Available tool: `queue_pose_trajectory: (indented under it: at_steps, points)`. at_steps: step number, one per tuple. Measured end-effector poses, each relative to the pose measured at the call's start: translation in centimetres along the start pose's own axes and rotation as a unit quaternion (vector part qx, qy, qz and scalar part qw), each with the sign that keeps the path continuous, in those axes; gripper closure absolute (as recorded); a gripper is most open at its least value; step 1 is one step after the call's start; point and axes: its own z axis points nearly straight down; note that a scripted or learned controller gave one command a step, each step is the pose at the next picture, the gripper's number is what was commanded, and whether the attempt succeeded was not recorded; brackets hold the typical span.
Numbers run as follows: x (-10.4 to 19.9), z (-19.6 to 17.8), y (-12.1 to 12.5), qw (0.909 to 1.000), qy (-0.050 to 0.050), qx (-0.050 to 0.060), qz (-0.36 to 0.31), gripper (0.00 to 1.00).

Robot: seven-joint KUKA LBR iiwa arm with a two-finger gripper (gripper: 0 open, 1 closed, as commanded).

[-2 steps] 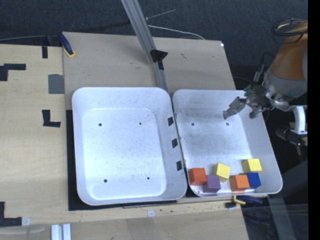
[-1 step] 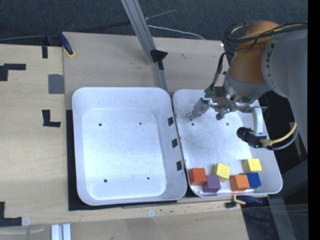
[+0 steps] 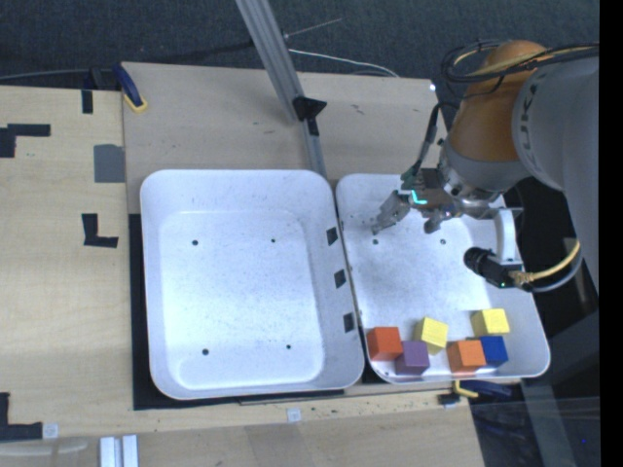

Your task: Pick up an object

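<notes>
My gripper [image 3: 409, 218] hangs over the far part of the right bin [image 3: 443, 270], open, with one finger [image 3: 388, 214] spread to the left and the other to the right, and nothing between them. Several small blocks lie along the bin's near edge, well below the gripper: an orange block [image 3: 384, 341], a purple block [image 3: 415, 356], a yellow block [image 3: 433, 333], a second orange block [image 3: 467, 354], a blue block [image 3: 493, 349] and a second yellow block [image 3: 490, 321].
The left bin [image 3: 238, 280] sits beside the right one, sharing a raised middle rim. A slanted metal pole [image 3: 277, 52] stands behind the bins. The arm's grey body and orange band [image 3: 496, 115] rise at the right.
</notes>
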Motion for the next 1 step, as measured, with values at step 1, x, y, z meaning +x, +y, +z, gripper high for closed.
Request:
queue_pose_trajectory:
  at_steps: [1]
  points:
    - [12.02, 0.02, 0.33, 1.0000, 0.001, 0.000, -0.004, 0.00]
